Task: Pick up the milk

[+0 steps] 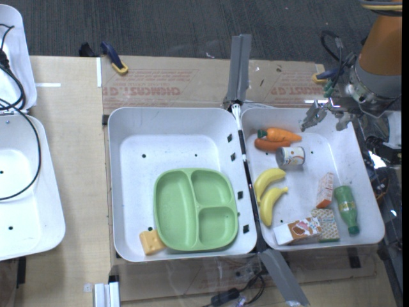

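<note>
Nearest the lens, along the front wall of the right bin (377, 229), lies the milk (298, 231), a small carton on its side with a brown and red face, touching a checkered packet (328, 224) just to its right. Beside those, a green bottle (347, 208) lies along the right wall, and a small red and white carton (326, 190) rests just left of it. Two bananas (269, 192) curve side by side near the bin's left wall. Farther back sit a small tin can (291, 157) on its side and two carrots (277, 139) touching one another. The left bin (128, 171) carries a green divided plate (195, 208) with a wedge of yellow cheese (151, 242) at its front left edge. Over the back right corner of the right bin hangs the claw (327, 115), under the grey arm (381, 50) with its orange band; its two fingers stand spread apart with nothing between them, well apart from the milk at the front. Both bins rest on the table (64, 94), which has brown cardboard laid behind them.
</note>
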`<state>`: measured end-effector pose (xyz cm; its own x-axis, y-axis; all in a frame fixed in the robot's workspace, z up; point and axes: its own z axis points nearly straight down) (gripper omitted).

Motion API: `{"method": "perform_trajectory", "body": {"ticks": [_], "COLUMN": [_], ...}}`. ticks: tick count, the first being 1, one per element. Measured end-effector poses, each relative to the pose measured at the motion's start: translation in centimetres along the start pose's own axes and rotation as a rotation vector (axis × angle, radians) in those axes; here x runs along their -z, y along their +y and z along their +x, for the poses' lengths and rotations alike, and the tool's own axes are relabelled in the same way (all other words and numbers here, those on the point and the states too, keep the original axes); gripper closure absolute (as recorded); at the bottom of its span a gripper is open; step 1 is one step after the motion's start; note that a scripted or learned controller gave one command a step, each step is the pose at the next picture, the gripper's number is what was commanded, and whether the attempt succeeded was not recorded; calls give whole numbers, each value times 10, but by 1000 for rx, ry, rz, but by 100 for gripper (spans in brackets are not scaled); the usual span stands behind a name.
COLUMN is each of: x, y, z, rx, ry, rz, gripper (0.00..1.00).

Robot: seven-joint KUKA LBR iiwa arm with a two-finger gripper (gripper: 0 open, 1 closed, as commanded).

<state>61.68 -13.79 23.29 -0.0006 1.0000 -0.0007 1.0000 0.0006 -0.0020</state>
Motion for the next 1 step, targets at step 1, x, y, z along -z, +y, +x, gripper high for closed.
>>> {"method": "perform_trajectory", "body": {"ticks": [1], "x": [-82], "y": [-88], "z": [20], "rx": [-144], "ry": [1], "rz": [3], "gripper": [0]}}
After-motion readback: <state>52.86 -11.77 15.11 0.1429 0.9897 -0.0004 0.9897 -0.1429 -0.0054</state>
